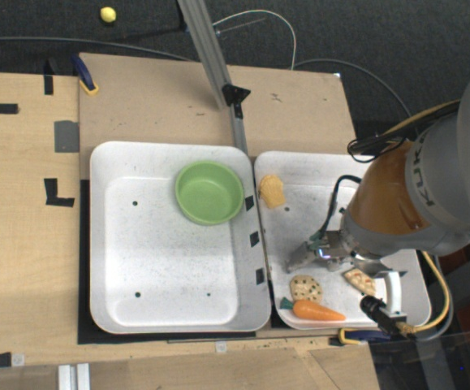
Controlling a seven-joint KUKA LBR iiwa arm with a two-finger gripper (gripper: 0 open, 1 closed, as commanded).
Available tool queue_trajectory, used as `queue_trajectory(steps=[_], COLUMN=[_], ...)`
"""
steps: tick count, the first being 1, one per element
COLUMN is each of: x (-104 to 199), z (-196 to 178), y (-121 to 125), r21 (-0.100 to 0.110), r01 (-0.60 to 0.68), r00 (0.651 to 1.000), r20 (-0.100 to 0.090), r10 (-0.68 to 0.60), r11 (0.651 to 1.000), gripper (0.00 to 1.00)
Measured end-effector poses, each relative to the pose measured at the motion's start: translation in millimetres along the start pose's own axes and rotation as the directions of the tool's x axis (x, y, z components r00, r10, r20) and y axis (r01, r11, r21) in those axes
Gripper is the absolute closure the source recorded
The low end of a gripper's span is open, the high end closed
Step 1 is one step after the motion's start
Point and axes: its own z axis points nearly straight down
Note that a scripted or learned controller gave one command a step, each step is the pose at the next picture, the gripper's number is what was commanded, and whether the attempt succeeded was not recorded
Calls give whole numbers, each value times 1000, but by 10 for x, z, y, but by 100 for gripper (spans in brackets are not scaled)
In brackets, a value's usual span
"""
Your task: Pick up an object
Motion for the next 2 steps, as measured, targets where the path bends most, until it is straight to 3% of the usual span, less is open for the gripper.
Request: queue_trajectory(steps=[1,2], x=[9,-19], z=[-101,-724], y=[-6,-7], r21=[3,-5], r01=[1,1], r00=[1000,1000], r20=[-2,1], r10=[-1,-1], r11=[1000,1000], gripper=[100,100])
